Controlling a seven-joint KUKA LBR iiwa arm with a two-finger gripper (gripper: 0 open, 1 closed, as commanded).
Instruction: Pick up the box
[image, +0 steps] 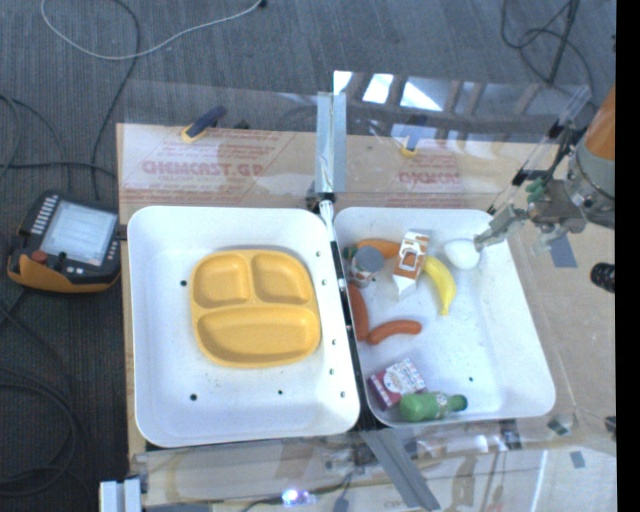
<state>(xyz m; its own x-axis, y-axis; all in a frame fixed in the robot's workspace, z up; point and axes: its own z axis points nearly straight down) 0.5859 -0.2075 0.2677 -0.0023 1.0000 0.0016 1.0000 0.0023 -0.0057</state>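
Box (411, 254) stood upright in the right bin (520, 360), touching the banana (440, 283), beside the can (367, 263). Gripper (497, 232) hovered at the bin's far right rim, well apart from it, probably approaching; its grip state couldn't be judged.

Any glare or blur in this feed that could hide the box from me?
Camera view: glare sits on the clear panel behind the bins; the box in the right bin is evenly lit and fairly sharp; the gripper looks slightly soft.
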